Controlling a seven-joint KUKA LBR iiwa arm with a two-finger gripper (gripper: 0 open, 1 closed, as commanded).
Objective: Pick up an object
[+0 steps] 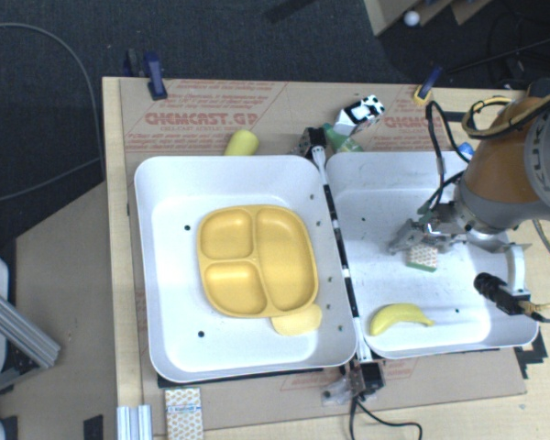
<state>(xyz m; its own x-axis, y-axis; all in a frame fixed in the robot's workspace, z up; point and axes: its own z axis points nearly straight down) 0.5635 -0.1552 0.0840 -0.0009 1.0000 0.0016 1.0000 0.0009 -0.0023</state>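
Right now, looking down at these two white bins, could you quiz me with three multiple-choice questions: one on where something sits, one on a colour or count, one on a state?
1. Where is the yellow plastic banana?
A. left bin
B. right bin
C. on the cardboard

2. How many compartments has the yellow divided plate?
A. two
B. three
C. five

3. How does the divided plate lie?
A. flat, open side up
B. flipped over
C. propped on its edge

Answers:
1 B, it lies near that bin's front edge.
2 B, ridges split it into three.
3 A, its hollows face the camera in the left bin.
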